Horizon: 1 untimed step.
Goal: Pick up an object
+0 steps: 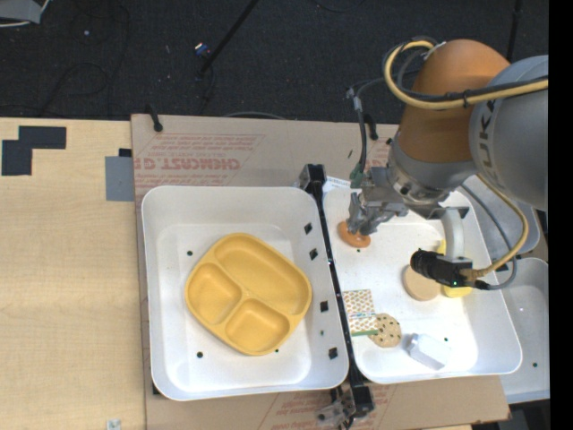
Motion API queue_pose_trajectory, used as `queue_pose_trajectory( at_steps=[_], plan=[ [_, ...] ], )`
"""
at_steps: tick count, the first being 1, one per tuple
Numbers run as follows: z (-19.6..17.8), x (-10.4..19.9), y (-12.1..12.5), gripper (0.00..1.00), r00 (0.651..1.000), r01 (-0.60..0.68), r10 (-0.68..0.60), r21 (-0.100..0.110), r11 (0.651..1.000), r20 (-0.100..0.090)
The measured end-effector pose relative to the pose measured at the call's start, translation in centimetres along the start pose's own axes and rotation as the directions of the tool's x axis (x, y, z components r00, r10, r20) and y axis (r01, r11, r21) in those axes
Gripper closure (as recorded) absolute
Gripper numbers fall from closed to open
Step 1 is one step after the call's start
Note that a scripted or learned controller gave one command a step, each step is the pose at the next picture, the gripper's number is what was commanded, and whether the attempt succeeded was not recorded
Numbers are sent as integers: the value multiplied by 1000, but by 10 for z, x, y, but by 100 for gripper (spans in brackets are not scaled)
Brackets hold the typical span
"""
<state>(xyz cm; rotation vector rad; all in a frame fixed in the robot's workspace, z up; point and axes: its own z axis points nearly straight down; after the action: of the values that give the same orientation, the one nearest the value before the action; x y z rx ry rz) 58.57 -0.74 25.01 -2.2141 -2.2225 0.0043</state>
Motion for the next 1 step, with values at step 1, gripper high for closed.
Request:
queue_pose_trajectory(
  at_steps=[1],
  plan=[
    [16, 59, -14, 100, 1000, 1, -1, 1, 1000, 0]
  ],
)
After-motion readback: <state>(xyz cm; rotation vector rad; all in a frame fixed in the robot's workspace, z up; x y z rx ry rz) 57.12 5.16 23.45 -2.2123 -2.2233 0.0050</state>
